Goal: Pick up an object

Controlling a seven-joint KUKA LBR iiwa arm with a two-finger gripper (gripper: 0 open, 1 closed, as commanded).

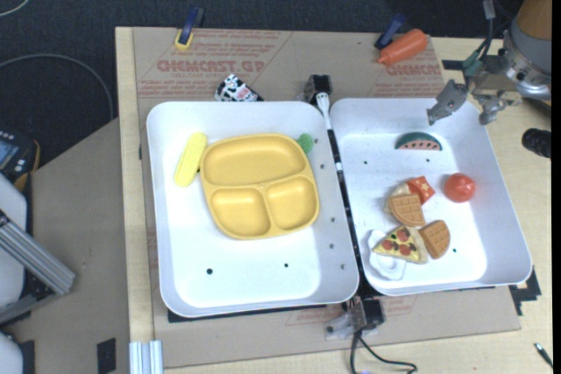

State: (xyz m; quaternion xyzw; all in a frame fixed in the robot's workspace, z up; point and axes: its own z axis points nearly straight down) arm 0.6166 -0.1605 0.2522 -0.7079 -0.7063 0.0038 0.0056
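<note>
Left bin [175, 276]: well left of the fingers; holds a yellow divided tray [259, 184], a corn cob [189, 158] touching its left rim, and a green piece [304, 143] at its top right corner.
Right bin [500, 232]: watermelon slice [418, 141] just below-left of the fingers; nearer the camera lie waffle [407, 208], red piece [420, 187], tomato [458, 186], toast [435, 238] and pizza slice [399, 245].
Gripper [466, 105]: above the bin's far edge, fingers spread wide, nothing between them.
Obstruction: none between fingers and watermelon.
</note>
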